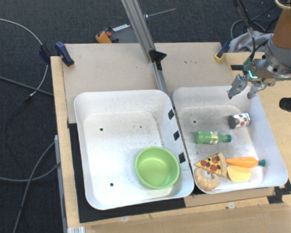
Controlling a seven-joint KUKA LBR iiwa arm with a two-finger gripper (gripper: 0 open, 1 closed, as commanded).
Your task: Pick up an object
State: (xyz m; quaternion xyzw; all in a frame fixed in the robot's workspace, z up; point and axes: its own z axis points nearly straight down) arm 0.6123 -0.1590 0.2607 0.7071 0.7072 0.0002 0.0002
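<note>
tool (244,87) w/ fingers spread open, nothing in it, hovering just above & right of the small can (239,120), green bottle (212,137) further below-left.

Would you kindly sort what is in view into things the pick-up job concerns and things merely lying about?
For the job: gripper, jaws open above the right bin; in that bin, small can, green bottle, carrot, pizza slice, pastry; green bowl in the left bin.

Lying about: blue clamp, metal post, floor cables.
</note>
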